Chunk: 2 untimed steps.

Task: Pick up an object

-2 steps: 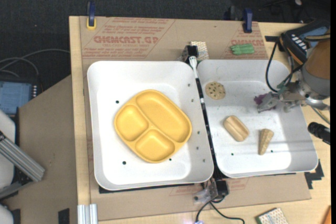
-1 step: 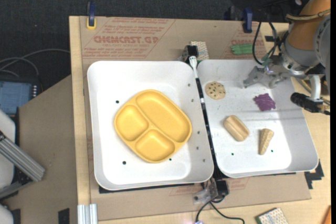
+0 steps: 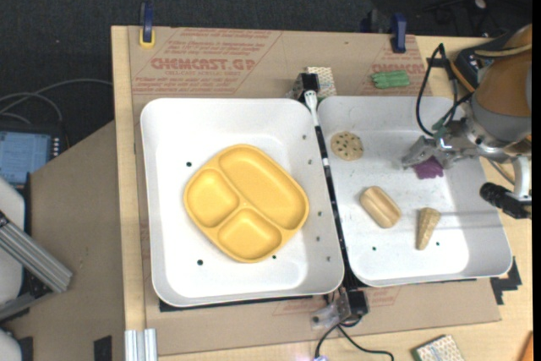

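The right bin (image 3: 473, 262) holds a round cookie (image 3: 346, 145), a tan bread roll (image 3: 379, 206), an ice-cream cone (image 3: 427, 226) and a small purple piece (image 3: 429, 168). My gripper (image 3: 433, 152) hangs low over the bin's far right part, right above the purple piece. Its metal fingers (image 3: 418, 155) reach down at the piece's top edge. The view does not show whether the piece sits between them. The grey arm with its orange band (image 3: 505, 84) comes in from the right.
The left bin (image 3: 169, 127) holds a yellow three-compartment plate (image 3: 244, 202). A green object (image 3: 390, 79) lies on the board behind the right bin. Cables (image 3: 439, 76) hang near the wrist. Blue clamps (image 3: 148, 23) hold the board's back edge.
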{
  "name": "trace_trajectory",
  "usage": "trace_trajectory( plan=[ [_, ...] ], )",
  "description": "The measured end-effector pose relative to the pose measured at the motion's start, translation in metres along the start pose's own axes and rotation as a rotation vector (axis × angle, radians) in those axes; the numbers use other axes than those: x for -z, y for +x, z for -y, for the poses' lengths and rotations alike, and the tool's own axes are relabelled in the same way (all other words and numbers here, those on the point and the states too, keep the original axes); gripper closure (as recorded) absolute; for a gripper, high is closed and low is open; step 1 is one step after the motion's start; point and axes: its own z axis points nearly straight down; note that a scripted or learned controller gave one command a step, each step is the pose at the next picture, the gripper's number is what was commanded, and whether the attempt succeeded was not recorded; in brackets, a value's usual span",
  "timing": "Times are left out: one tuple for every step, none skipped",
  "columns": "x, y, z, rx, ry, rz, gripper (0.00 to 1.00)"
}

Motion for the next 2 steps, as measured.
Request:
trace_trajectory(
  plan=[
    [0.014, 0.003, -0.006, 0.004, -0.010, -0.002, 1.00],
    [0.044, -0.005, 0.067, -0.005, 0.004, 0.008, 1.00]
  ],
)
